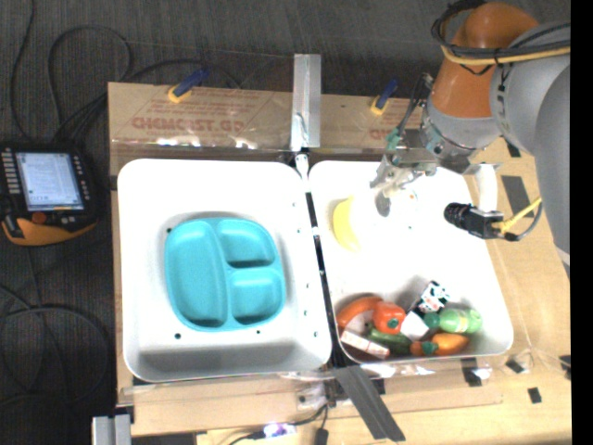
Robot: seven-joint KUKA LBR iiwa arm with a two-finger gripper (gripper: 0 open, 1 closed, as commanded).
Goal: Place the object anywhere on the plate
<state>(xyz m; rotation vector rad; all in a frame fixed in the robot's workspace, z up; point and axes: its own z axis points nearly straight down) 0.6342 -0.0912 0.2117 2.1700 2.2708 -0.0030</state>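
Note:
A light blue divided plate (222, 272) lies in the left bin (148, 184). In the right bin (482, 267) a yellow banana-shaped piece (344, 222) rests near the dividing wall. My gripper (397, 185) hangs over the right bin's back part, to the right of and slightly above the yellow piece, apart from it. Its fingers (383, 200) point down with a gap between them and nothing held.
A heap of toy food (408, 325) crowds the right bin's front edge: orange, red, green pieces and a black-and-white one. A black cylinder on the arm (466, 217) juts over the right bin. A pendant (44, 188) lies left of the bench.

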